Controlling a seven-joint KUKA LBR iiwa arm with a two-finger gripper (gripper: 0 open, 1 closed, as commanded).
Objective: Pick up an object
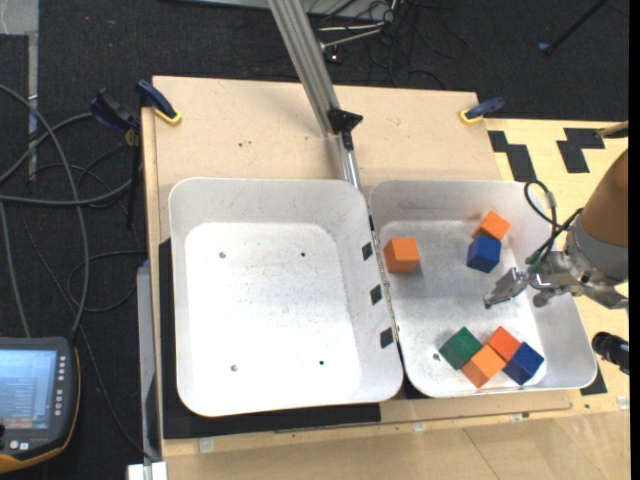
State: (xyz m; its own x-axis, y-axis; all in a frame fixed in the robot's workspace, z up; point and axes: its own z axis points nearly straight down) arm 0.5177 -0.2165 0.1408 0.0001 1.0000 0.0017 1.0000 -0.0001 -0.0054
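gripper (pixel 505 290) hangs over the right bin (pixel 430 200), reaching in from the right edge; whether it is wide or narrow cannot be told, and nothing is seen held in it. candidate objects all lie in this bin: a blue cube (pixel 483 254) touching an orange cube (pixel 492 226) just beyond the gripper, a lone orange cube (pixel 402 254) near the divider, and a tight cluster (pixel 490 354) of green, orange and blue blocks nearer the front wall. the lone cube likely offers the clearest approach. the left bin (pixel 200 208) sits beside it.

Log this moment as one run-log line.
phase: approach | gripper: over right bin, holds nothing | nearest: blue cube | cluster: green cube near front wall
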